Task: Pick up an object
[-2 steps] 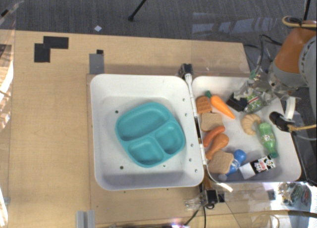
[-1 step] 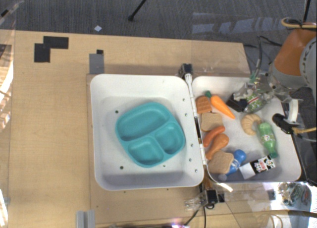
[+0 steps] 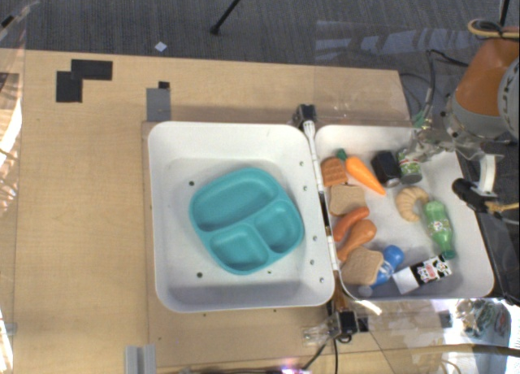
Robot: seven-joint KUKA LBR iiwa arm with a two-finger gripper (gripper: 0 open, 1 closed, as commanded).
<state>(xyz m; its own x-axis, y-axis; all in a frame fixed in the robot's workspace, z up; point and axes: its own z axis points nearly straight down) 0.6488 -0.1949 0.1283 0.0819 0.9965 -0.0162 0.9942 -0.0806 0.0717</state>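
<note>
No object was seen lifted. All loose items lay in the right bin. A small grey-green can sat near the bin's far side, directly under the claw; contact between the two could not be judged. Whether the claw was spread or pressed together could not be told.

Just left of the can lay a black block, and beside that a carrot pointing toward the bin's middle. A croissant lay just nearer the camera than the can, with a green bottle beside it toward the right wall. Along the left wall were a bread slice, an orange drumstick and a second bread slice. A blue ball and a black-and-white carton lay at the near end.

The arm entered from the right, above the bin's far corner. The left bin held a teal divided tray. Both bins rested on the tabletop.
</note>
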